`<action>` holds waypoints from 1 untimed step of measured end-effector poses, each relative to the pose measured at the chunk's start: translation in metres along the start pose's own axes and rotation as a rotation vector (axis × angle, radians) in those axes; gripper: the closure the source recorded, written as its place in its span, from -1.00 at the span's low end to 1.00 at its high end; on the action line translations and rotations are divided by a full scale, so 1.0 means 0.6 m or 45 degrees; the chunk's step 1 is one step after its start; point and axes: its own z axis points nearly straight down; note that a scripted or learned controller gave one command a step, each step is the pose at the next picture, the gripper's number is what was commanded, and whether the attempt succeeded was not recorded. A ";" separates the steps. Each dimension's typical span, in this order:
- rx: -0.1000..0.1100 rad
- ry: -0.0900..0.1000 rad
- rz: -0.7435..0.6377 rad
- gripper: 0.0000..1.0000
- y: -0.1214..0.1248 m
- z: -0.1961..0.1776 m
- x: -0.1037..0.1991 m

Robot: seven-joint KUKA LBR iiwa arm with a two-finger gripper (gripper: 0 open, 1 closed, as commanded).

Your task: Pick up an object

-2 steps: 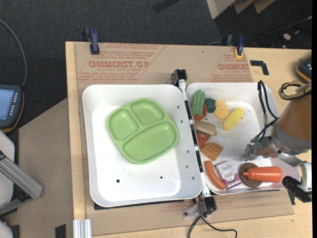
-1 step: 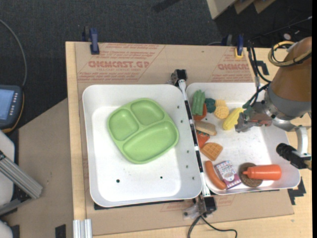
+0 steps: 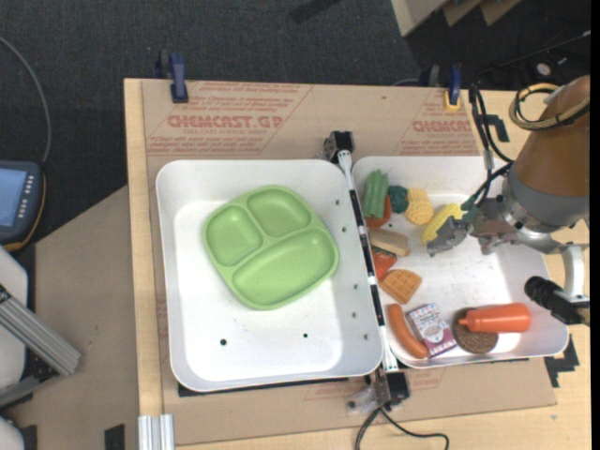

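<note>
Camera view: the gripper (image 3: 454, 232) sits low in the right bin (image 3: 525, 279) near a yellow toy (image 3: 441, 221), but its state cannot be told and no lift is evident, so the pick looks undone. The bin's glossy plastic food includes a green vegetable (image 3: 376, 193), a waffle (image 3: 400, 284), a sausage (image 3: 403, 331) and an orange bottle (image 3: 495, 319); the left bin (image 3: 187, 251) bears a smooth green divided plate (image 3: 270, 247).

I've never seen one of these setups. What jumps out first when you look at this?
A big green divided plate lies alone in the left bin. The right bin is crowded with toy food: an orange bottle, a waffle, a hot dog. The arm's gripper hangs over that bin, beside a yellow piece.
</note>
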 end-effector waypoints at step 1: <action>-0.007 -0.004 -0.005 -1.00 0.159 0.083 -0.030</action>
